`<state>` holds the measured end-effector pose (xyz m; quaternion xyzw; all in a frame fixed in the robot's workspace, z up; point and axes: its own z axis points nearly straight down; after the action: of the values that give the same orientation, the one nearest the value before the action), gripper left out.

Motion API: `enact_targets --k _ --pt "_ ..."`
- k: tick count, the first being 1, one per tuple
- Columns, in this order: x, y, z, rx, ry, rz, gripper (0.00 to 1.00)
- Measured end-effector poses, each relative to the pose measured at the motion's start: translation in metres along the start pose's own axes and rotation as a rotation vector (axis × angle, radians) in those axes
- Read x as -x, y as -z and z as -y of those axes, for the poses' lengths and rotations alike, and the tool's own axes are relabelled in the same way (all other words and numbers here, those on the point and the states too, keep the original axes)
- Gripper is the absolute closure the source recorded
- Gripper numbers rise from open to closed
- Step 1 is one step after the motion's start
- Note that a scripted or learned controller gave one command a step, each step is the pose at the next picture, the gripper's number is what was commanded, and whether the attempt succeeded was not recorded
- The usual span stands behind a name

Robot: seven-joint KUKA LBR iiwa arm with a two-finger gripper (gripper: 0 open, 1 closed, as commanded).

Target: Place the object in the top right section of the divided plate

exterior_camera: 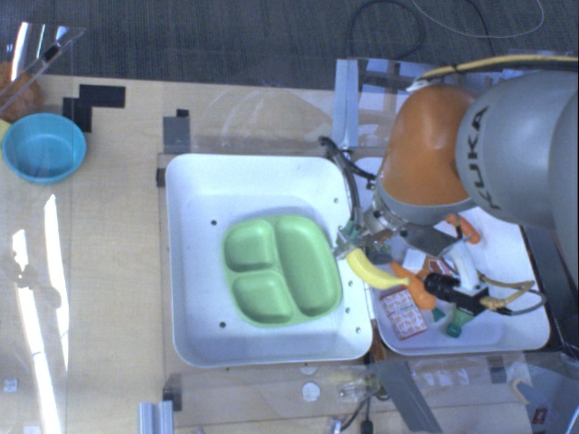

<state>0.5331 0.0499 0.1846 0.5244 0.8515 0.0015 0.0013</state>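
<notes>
Hand [355, 239] hangs at the left bin's right wall, just above the banana [375, 272]; whether it grips I cannot tell. That banana lies slantwise, and the green divided plate [280, 269] sits leftward.

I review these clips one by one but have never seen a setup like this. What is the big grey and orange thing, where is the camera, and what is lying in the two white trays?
The big shape is a robot arm, grey with an orange band, reaching in from the right. One fixed camera looks down at a slant on a bench with two shallow white bins. The left bin holds a green divided plate with three sections. The right bin holds small items: a banana, something orange, a patterned card and others too small to name. The gripper hangs at the seam between the bins, just above the banana; whether it grips anything is unclear. A blue bowl sits far left.
</notes>
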Motion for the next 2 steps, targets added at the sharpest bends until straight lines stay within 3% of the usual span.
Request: enact_targets --k 1,2 --pt "-0.038 0.0 0.031 0.001 0.211 0.0 1.0" --pt "-0.055 0.001 0.023 0.002 -0.021 0.001 1.0"
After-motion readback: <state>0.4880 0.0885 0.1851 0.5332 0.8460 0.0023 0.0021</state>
